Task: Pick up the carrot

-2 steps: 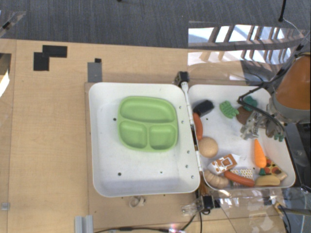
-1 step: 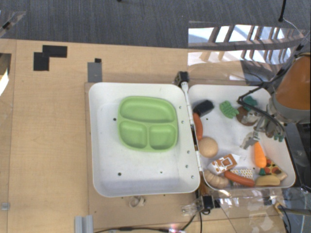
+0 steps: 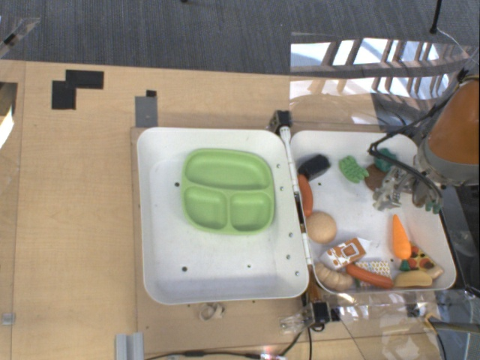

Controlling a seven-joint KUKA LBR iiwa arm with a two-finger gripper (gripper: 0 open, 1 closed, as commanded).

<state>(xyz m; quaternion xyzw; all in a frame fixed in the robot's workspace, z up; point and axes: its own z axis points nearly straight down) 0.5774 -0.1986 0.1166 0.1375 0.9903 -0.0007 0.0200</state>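
1. Your tool [image 3: 391, 188] hangs over the right bin [image 3: 448, 240], near its right edge; I cannot tell how it is set, and nothing shows in its grasp.
2. Your carrot [image 3: 400, 235] lies just below it, tilted, towards the bin's lower right corner.

Brightness: the scene is evenly and well lit, the colours are natural.
Glare: strong white reflections lie on the clear panel [image 3: 375, 55] at 1 o'clock, and smaller ones at 5 o'clock.
Shadows: soft and short; a faint one sits inside the left bin [image 3: 161, 223] along its rim.
Sharpness: the bench [image 3: 67, 216] is clear; the arm [image 3: 457, 137] at 3 o'clock looks blurred.
Distortion: the bench edges bend slightly.
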